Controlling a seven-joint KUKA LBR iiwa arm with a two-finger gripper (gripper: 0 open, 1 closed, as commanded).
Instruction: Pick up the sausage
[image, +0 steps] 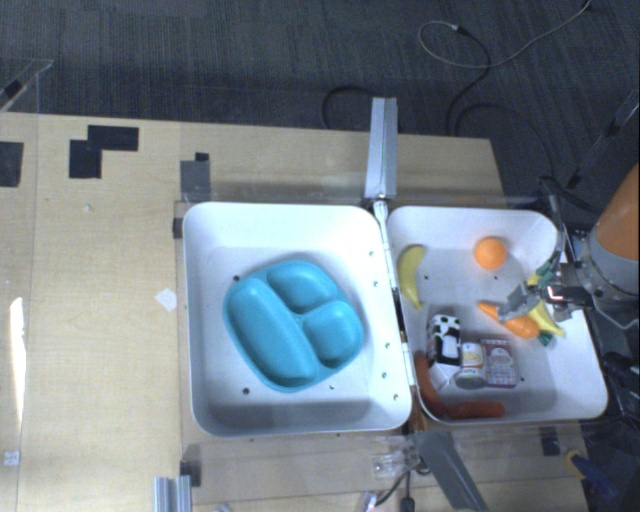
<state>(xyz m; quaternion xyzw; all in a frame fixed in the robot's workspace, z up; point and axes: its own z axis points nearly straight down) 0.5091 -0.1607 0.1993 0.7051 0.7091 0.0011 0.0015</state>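
Note:
The sausage (468, 409) is a long red-brown curved piece lying along the front wall and front-left corner of the right bin (580, 385). My gripper (535, 294) hangs over the right side of that bin, just above a carrot (508, 320) and a small yellow piece (546, 322). It is well to the right of and behind the sausage, and it holds nothing that I can see.
The right bin also holds a banana (410, 274), an orange ball (490, 253), a black-and-white cow-patterned item (445, 335) and a tin (487, 364) right behind the sausage. A blue divided plate (293, 322) lies in the left bin (210, 320).

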